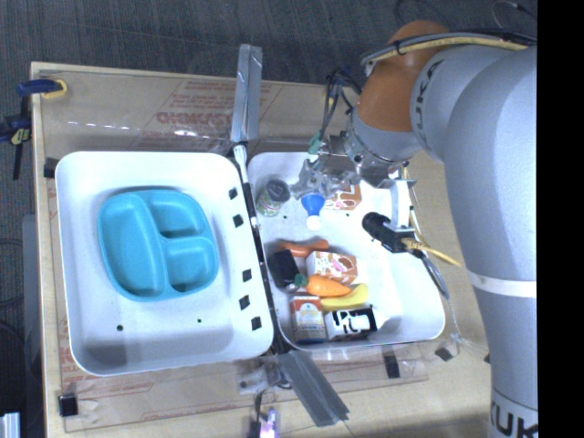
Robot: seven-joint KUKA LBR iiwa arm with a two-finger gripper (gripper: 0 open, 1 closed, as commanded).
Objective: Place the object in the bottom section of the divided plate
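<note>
A light blue divided plate [155,242] lies in the left bin [91,336]; it has one long section on its left and two smaller ones on its right, all bare. My gripper [321,179] hangs low over the far end of the right bin [415,313]. A small blue and white object [313,203] sits just below its tip. The wrist hides the fingertips, and I see nothing plainly between them.
The right bin holds a small round jar [272,194], two carrots [307,245] [326,287], a black block [282,267], a banana [355,295], a printed carton [332,265] and two small boxes [309,318] [354,320]. A raised divider [245,235] separates the bins.
</note>
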